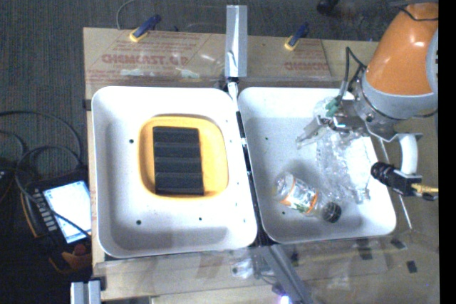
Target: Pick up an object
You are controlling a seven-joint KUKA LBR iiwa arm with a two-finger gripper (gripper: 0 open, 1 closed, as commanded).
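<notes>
My gripper [322, 129] hangs over the upper middle of the right bin [271, 110], at the end of the grey arm with the orange band [405, 53]. Just below it lies a crumpled clear plastic container [340, 169], and the gripper's tip is at that container's upper end. A small bottle with an orange and green label and a dark cap [305, 196] lies on its side near the bin's front. In the left bin [114, 117] sits a yellow tray holding a black ribbed block [178, 160].
A metal post [236, 39] stands at the back between the bins. Two blue-and-yellow clamps [144, 27] [297, 35] hold the cardboard backing. A black cable connector [388, 174] juts over the right bin's right rim. A tablet [60, 206] lies on the floor at left.
</notes>
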